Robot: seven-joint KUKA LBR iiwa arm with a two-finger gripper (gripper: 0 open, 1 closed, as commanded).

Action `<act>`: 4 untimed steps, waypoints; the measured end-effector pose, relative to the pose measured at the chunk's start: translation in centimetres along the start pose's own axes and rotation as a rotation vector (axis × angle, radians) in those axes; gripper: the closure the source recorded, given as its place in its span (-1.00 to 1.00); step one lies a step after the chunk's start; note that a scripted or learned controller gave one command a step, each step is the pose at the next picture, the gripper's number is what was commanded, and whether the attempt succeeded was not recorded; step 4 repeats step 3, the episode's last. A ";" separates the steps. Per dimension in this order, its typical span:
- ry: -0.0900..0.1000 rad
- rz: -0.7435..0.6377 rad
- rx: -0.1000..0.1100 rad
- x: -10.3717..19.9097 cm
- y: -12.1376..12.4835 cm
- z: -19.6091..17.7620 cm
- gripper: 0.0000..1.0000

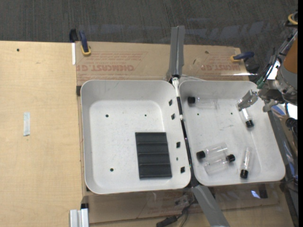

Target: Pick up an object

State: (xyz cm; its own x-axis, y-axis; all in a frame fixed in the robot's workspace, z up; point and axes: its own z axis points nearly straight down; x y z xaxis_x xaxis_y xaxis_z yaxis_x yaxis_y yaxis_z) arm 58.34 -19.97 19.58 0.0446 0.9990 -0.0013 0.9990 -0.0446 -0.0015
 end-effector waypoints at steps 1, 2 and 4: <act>0.006 -0.003 0.000 -0.9 -0.1 10.4 -1.00; 0.003 0.000 0.000 -1.1 -0.2 9.5 1.00; -0.001 0.109 0.032 6.6 6.2 0.2 1.00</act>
